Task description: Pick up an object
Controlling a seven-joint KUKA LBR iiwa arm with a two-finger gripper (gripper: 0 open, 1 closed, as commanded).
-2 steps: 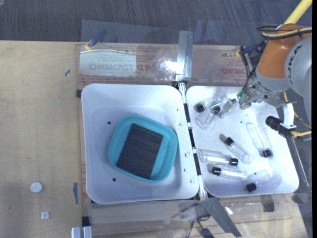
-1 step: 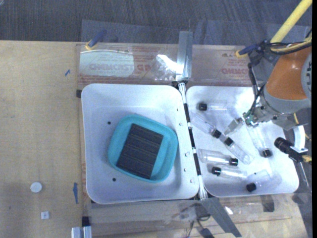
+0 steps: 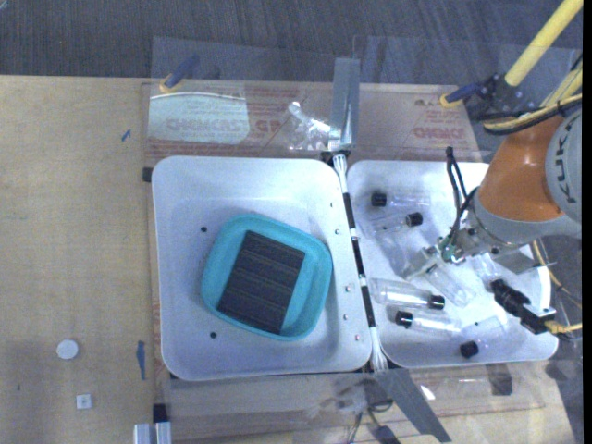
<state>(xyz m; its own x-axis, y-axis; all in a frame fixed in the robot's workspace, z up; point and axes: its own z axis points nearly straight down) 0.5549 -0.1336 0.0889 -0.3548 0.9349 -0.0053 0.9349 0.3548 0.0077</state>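
The arm [image 3: 532, 188] comes in from three o'clock, its orange band over the right bin [image 3: 518, 345], and its gripper [image 3: 433, 259] sits low near that bin's middle among a scatter of clear plastic vials with black caps. Whether the claw is open or closed cannot be told from here; the tip is small and lost in glare, and it may be touching a vial, but nothing is plainly seen between it. One capped vial [image 3: 421, 297] lies just at five o'clock of the gripper, another [image 3: 398, 199] at eleven o'clock near the bin's far wall, and a third [image 3: 418, 320] toward six o'clock. The left bin [image 3: 176, 248] holds a teal square dish [image 3: 314, 266] carrying a dark ribbed block [image 3: 263, 281].
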